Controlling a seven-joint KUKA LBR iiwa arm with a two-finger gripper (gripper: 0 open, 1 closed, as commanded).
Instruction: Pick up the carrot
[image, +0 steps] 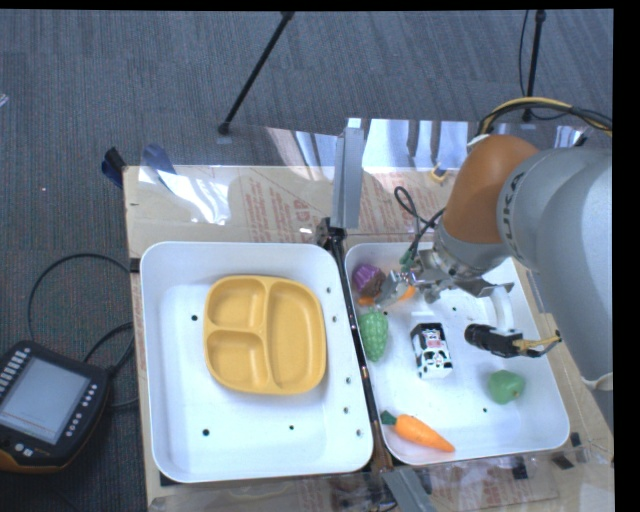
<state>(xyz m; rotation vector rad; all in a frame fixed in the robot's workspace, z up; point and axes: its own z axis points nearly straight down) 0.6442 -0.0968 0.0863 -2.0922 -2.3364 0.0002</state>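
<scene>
Lying near the right bin's (545, 425) front edge, carrot (422, 432), fingers (408, 281) state unclear, red printing on cardboard (270, 205) unreadable

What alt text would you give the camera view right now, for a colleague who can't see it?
The carrot lies at the near edge of the right bin, apart from the arm's tool, which hangs over that bin's far left corner by a purple toy. A green toy, a cow-print carton and a green pepper share the bin; the left bin holds a yellow divided plate.
</scene>
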